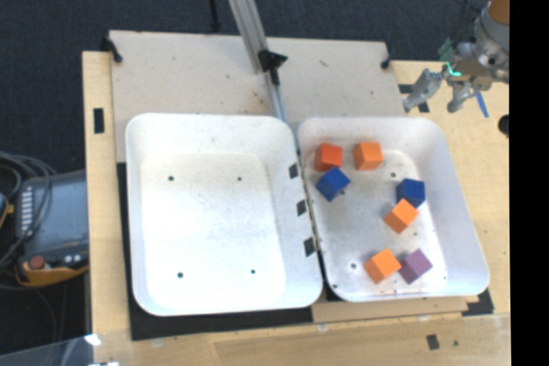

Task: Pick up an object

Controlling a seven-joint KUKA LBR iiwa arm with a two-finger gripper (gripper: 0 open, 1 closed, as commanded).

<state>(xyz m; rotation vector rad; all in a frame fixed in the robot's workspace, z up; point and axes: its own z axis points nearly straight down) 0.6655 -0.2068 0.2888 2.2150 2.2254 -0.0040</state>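
Two-finger gripper [446, 90] looks open, empty, above right white bin [459, 184]; you lower w/ care onto small purple cube [416, 265]; it has space.

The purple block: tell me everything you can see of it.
The purple block is a small cube, matte and solid in colour, looking like painted wood or foam. It sits flat on the floor of the right bin, near that bin's front right corner, turned a little askew to the bin's walls. An orange block lies right beside it on the left, touching or nearly so. The claw is up beyond the bin's far edge, well away from it.
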